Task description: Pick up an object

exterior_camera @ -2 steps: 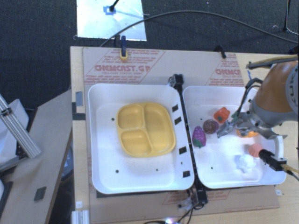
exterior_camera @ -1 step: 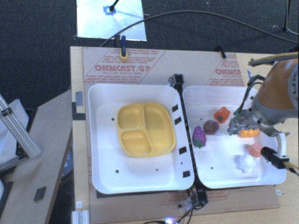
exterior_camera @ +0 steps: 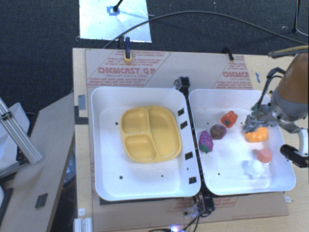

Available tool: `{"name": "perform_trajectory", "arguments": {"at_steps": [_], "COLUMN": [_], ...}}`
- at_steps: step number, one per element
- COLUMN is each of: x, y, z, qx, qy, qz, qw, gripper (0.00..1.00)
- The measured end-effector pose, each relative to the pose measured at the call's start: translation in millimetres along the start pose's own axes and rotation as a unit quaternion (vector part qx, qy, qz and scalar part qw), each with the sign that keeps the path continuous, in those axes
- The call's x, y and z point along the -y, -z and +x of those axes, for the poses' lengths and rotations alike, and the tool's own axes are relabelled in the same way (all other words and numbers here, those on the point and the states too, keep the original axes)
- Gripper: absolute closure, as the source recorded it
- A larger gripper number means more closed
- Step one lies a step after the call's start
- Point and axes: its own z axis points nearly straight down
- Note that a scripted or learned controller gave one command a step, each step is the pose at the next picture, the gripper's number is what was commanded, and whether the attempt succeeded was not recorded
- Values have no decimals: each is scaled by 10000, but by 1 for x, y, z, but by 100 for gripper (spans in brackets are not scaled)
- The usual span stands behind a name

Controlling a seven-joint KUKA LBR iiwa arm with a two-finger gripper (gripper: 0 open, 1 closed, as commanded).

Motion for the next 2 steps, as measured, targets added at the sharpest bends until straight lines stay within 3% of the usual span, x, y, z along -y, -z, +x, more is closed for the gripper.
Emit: {"name": "perform_trajectory", "arguments": {"at_steps": [2], "x": [4], "y": [82], "z": [-4], "qx": [-3], "qy": [24], "qz": [3], "qw": [10000], "gripper": [100]}}
